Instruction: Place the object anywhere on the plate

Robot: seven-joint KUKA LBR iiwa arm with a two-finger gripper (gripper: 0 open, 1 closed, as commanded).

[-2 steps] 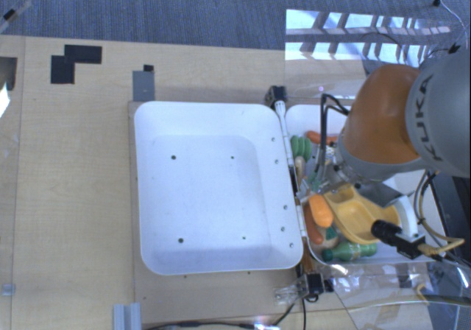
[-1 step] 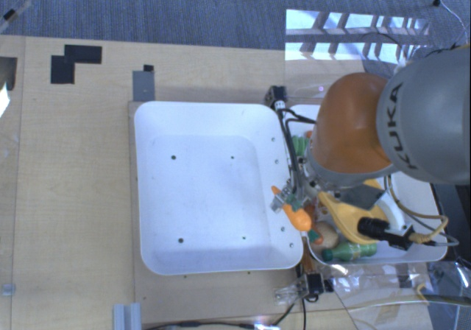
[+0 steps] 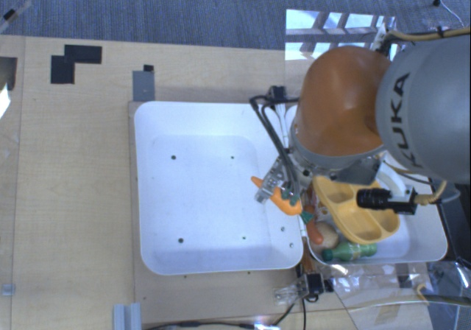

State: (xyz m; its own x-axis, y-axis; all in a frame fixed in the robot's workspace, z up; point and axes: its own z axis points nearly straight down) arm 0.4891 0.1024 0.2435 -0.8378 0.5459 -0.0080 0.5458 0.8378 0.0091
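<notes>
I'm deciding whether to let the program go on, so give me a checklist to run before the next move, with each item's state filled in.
1. Orange object sits at the gripper: ok.
2. Object firmly between the fingers: cannot tell.
3. Gripper position over the left bin's right edge: ok.
4. Plate located as the drop target: cannot tell, no plate is distinguishable.
5. Yellow dish and green item in the right bin stay apart from the gripper: ok.
</notes>
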